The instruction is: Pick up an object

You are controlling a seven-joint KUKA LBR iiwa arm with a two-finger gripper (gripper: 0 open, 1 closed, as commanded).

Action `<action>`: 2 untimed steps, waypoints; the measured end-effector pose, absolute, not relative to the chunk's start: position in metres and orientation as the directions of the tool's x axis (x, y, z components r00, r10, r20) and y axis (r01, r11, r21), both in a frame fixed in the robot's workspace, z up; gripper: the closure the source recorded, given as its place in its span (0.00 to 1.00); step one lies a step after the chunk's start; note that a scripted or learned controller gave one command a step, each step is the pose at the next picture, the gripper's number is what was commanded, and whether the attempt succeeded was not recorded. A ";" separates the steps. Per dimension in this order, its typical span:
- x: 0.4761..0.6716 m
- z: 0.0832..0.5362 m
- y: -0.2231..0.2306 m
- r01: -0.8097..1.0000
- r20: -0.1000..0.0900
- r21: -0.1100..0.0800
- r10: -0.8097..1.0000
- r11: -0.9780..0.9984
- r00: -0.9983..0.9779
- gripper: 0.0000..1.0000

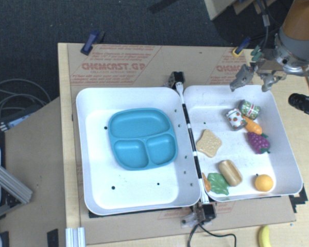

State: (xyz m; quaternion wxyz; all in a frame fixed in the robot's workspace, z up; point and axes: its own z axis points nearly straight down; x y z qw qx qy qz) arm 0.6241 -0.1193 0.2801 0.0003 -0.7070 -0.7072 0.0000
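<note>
Several toys are seen lying in the right bin (pixel 283 138), any of which could be picked. A small can (pixel 250 109) and a red-and-white piece (pixel 235 118) are found at about 1 o'clock from the bin's middle, close together, with a carrot (pixel 252 125) just below them and purple grapes (pixel 258 142) at 3 o'clock. A cracker (pixel 208 143) is placed at 9 o'clock, near the left wall. A bread roll (pixel 230 172) is seen at 6 o'clock, a green leaf (pixel 217 183) just beside it at 7 o'clock, and an orange (pixel 263 182) at 5 o'clock near the front corner.

The gripper (pixel 253 81) is held over the bin's far rim at 12 o'clock, apart from every toy; its two fingers are spread wide and nothing is gripped between them.

A blue divided plate (pixel 142 138) is set in the middle of the left bin (pixel 92 179). Both bins are borne on a cardboard sheet (pixel 123 66), and a banana (pixel 264 236) is seen off the bins at the bench's front, at 5 o'clock
</note>
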 end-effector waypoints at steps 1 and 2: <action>0.656 0.157 -0.165 1.000 0.000 -0.004 1.000 -0.001 0.001 0.00; 0.663 0.109 -0.149 1.000 -0.006 0.017 1.000 0.001 -0.001 0.00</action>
